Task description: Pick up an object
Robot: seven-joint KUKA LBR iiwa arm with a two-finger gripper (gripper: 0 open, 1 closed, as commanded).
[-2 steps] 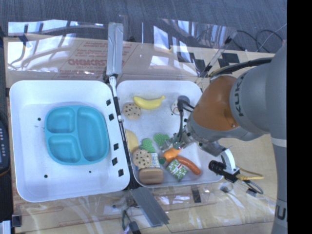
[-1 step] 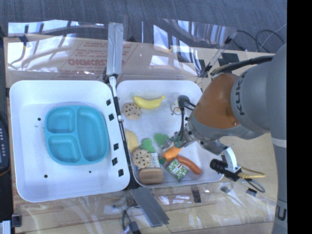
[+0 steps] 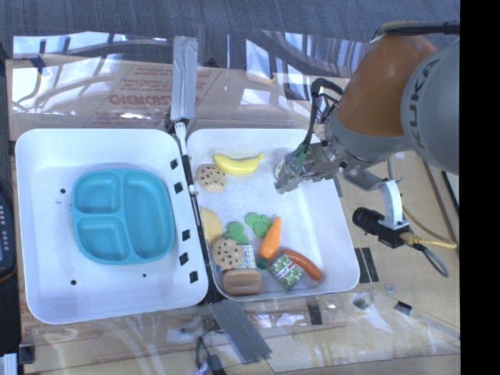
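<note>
Counter with two white bins; toy food heaped in the right bin [image 3: 328, 209], banana [image 3: 238, 162] near its far edge. Gripper [image 3: 291, 174] low beside it, finger state unclear. Approach step, probably; next needs closing on something.

We see a curved yellow plastic banana [image 3: 238, 162] lying flat near the right bin's far wall, beside a round chocolate-chip cookie [image 3: 209, 177].
</note>
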